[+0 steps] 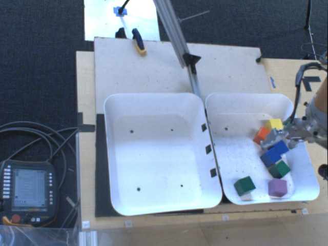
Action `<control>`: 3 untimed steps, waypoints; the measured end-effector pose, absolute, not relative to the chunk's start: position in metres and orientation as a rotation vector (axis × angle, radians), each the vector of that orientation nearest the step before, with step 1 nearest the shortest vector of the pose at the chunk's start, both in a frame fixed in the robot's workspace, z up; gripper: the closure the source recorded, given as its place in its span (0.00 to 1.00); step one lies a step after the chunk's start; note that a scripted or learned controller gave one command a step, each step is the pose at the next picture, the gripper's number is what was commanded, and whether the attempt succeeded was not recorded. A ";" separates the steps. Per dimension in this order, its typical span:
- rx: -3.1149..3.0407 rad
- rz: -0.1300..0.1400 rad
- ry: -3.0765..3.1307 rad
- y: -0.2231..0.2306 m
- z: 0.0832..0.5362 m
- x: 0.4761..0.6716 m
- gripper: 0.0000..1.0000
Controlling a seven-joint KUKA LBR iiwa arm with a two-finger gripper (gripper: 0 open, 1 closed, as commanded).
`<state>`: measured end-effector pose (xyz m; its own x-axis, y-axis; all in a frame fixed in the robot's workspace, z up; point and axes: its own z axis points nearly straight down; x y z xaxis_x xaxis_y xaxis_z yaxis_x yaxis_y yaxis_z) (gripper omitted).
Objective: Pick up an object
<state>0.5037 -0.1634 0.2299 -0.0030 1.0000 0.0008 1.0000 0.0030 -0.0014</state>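
Six little blocks sit in the right bin [241,104]: yellow block [274,123], orange block [262,134], blue block [274,153], dark green block [280,169], another green block [245,185] nearer the front, and a purple block [277,187]. The tool [274,138] is down right among the yellow, orange and blue ones, touching or nearly so, but honestly can't tell if it's clenched or released. Left bin [154,102] sits beside it on the counter [169,65].

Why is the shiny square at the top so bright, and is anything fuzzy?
Camera view: light glares off the pale sheet, washing it white; the gripper looks a bit blurry among the blocks; the white bins look bright, with soft shadows inside.
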 end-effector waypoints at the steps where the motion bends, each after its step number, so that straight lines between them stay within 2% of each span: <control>1: -2.217 0.003 -2.221 -0.167 0.168 0.504 0.00; 2: -2.222 -0.002 -2.227 -0.160 0.125 0.504 0.00; 3: -2.222 -0.006 -2.231 -0.161 0.139 0.505 1.00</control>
<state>0.5049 -0.1613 0.1386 -0.0040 1.0000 -0.0025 1.0000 0.0040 0.0079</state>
